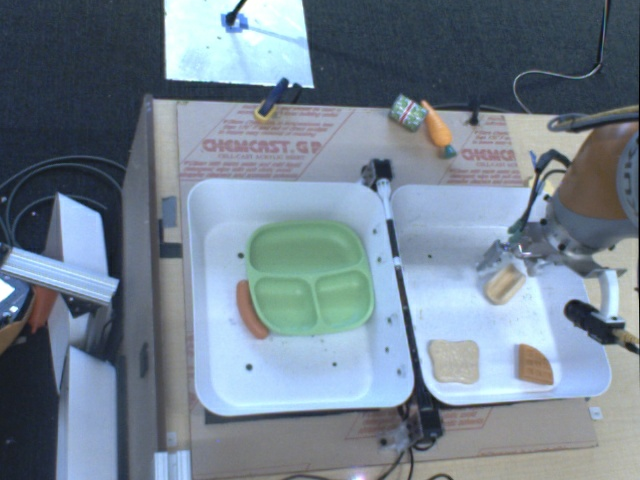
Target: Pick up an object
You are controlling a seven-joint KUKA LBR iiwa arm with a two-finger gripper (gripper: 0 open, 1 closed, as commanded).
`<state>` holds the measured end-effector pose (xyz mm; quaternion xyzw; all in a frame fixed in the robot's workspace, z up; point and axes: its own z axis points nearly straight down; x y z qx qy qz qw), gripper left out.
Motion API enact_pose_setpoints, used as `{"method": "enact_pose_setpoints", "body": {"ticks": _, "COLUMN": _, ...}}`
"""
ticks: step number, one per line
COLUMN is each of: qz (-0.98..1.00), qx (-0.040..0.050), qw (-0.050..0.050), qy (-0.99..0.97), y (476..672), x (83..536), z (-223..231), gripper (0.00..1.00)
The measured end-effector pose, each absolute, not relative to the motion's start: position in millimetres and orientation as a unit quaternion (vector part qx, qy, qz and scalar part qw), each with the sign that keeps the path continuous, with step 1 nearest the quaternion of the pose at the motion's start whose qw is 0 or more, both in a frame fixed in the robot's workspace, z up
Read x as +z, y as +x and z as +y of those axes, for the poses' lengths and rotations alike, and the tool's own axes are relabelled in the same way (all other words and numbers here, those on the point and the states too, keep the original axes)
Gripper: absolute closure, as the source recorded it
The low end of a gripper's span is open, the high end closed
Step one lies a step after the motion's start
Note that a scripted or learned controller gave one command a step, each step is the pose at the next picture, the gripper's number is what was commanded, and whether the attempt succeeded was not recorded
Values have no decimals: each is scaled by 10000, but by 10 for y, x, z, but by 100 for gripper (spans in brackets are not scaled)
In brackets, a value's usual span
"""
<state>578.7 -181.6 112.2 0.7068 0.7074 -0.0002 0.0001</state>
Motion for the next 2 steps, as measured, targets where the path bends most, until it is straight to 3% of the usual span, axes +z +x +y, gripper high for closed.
{"method": "enact_pose_setpoints", "body": {"ticks": 1, "qz": 7075, "qx": -1, "qw": 3, "qy": 7067, "y": 5656, "x": 1059, "z": -1785, "gripper": 0}}
{"method": "enact_pose_setpoints", "body": {"ticks": 2, "qz": 7081, "qx": 7, "qw": 11, "qy": 7062, "y": 5666, "x": 1167, "z": -1787, "gripper": 100}}
